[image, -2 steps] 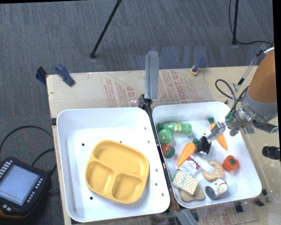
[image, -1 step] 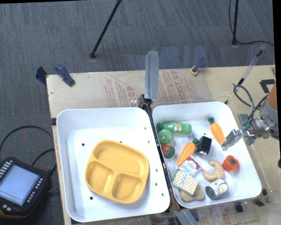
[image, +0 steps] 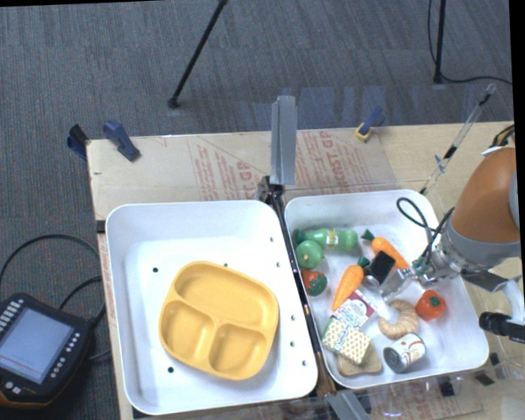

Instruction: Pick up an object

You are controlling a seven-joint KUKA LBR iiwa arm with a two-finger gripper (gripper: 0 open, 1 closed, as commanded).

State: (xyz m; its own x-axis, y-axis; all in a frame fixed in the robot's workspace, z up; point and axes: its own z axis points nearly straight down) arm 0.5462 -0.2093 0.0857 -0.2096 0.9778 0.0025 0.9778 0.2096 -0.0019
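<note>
Grey ribbed carpet (image: 79, 65) all round, evenly lit. Two black stand legs (image: 198, 52) slanting across it, far up-left of the gripper; another thin pole (image: 437, 29) straight above. Cardboard-topped bench (image: 216, 163) with red print, spreading left of and behind the gripper. Blue clamps (image: 118, 140) on the far left edge, a yellow-and-blue clamp (image: 369, 125) on the back edge. Grey upright post (image: 283, 142) at mid-bench. Teach pendant (image: 28, 349) on the floor, far left, black cable (image: 46, 260) looping from it.
</note>
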